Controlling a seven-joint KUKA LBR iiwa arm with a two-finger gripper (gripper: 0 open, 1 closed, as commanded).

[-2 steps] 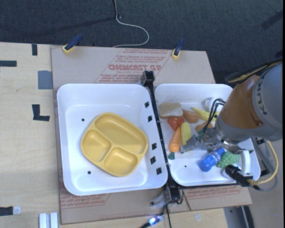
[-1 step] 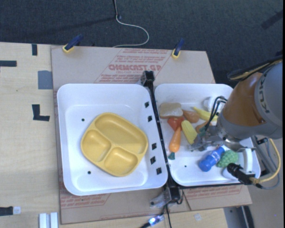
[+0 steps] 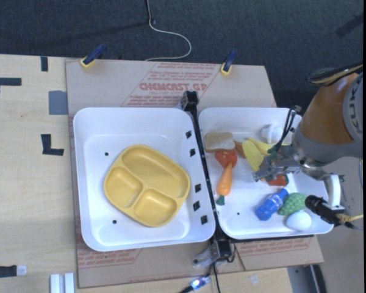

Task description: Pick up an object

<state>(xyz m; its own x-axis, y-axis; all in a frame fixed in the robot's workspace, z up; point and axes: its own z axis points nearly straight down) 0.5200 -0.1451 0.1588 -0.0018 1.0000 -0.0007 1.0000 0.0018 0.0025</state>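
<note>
**Robot arm lowered into a crowded toy bin**

Seen from above and at a slant, a worktop carries two shallow white bins side by side on a sheet of cardboard. The left bin holds a yellow divided plate, lying flat near its middle.

The right bin holds a loose cluster of small toys. Near the dividing wall lie a tan bread-like piece, a red pepper-shaped piece just below it and an orange carrot below that. A yellow piece sits toward the middle. In the lower right part are a blue bottle-like toy, a green bumpy toy touching it, and a white egg-shaped toy against the front wall.

The grey and orange arm reaches in from the right. Its gripper is low in the right bin, just beside the yellow piece and over a small red-orange item. Whether it is open or closed is too dark and small to tell, and nothing can be seen held in it.

No object looks lifted yet, so the pick seems to be at the grasping stage. The main risk, as I judge it, is crowding: the gripper could nudge the yellow piece aside, pinch only an edge of the small item so that it slips on lifting, or close on nothing.
</note>
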